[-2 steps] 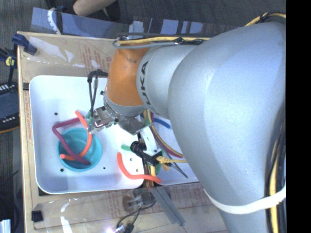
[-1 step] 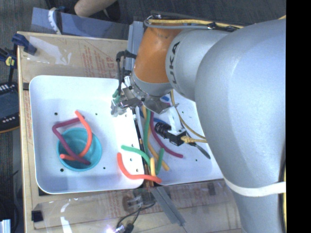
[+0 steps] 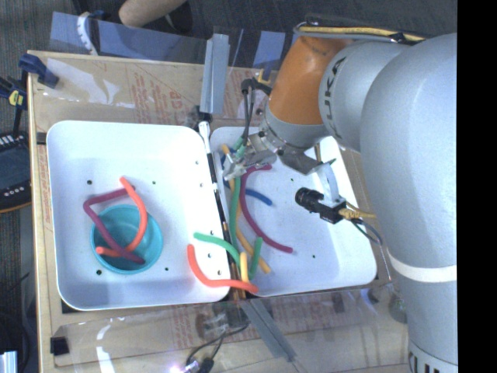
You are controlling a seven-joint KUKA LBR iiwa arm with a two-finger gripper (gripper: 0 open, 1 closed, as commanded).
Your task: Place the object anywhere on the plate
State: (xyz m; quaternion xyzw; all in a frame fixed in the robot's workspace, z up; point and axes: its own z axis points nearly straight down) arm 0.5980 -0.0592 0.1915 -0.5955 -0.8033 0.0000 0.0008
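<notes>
Ana: White plastic is making up both bins; the left bin (image 3: 70,154) is holding a blue plate (image 3: 153,247) near its lower middle.

Ben: And the plate is carrying things. An orange rope piece (image 3: 138,208) is arching over its upper rim, a maroon rope piece (image 3: 99,217) is bending across its left side, and a short orange bit is lying inside it.

Ana: Where is the gripper working?

Ben: The gripper (image 3: 237,164) is reaching down at the upper left corner of the right bin (image 3: 342,263), just beside the divider between the bins. Green and yellow strands are sitting right at its tip, but whether it is clenched on one or released cannot be told; the fingers are too small and cluttered.

Ana: So the object is sitting in that pile?

Ben: Ropes are lying all along the divider. A green rope (image 3: 236,204) is running down beside it, a purple rope (image 3: 256,224) is curving toward the bin's middle, and a blue piece (image 3: 259,198) is lying just right of that. Yellow pieces (image 3: 250,256) are resting lower down.

Ana: And across the wall?

Ben: A green strip (image 3: 216,243) and an orange-red rope (image 3: 203,273) are draping over the left bin's lower right corner, near the plate but apart from it.

Ana: The grey arm (image 3: 404,130) with its orange band (image 3: 307,76) is covering the right side.
</notes>
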